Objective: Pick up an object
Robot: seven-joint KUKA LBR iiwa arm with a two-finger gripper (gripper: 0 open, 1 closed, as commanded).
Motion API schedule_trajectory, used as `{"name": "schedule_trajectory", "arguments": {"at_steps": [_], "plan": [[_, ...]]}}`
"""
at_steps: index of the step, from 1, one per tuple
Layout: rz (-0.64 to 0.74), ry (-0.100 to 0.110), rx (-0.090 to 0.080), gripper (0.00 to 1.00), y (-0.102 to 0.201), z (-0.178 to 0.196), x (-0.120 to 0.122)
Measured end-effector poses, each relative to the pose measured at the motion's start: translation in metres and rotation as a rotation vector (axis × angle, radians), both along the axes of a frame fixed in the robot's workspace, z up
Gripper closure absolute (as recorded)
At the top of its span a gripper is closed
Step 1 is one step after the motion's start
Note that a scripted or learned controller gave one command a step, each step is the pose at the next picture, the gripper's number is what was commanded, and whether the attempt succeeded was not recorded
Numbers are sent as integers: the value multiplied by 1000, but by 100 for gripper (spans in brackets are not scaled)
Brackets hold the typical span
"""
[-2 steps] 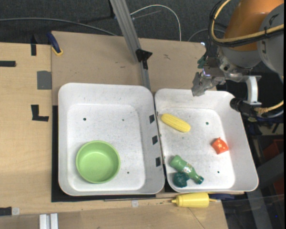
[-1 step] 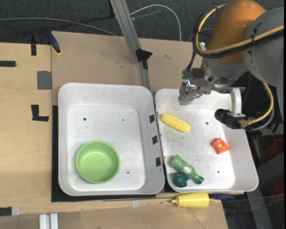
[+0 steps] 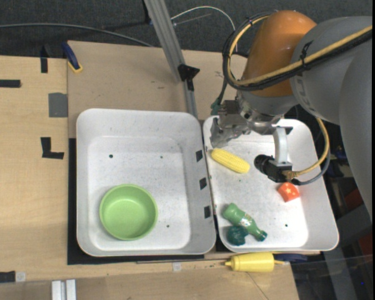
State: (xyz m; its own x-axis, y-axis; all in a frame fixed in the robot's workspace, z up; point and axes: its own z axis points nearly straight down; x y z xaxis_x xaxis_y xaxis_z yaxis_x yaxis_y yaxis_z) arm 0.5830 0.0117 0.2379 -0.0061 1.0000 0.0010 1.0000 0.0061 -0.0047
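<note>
The two-finger gripper sits over the right white bin's far-left corner; how far it is parted cannot be determined. The yellow plastic corn cob lies just beside it. The green bottle rests near the bin's front edge.

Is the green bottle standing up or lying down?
Lying down. The green bottle rests on its side on the floor of the right bin, its length stretched slantwise across it, below the corn.
</note>
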Motion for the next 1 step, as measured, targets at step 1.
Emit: {"name": "schedule_trajectory", "arguments": {"at_steps": [1], "plan": [[1,0,0,100,56,-10,-15]]}}
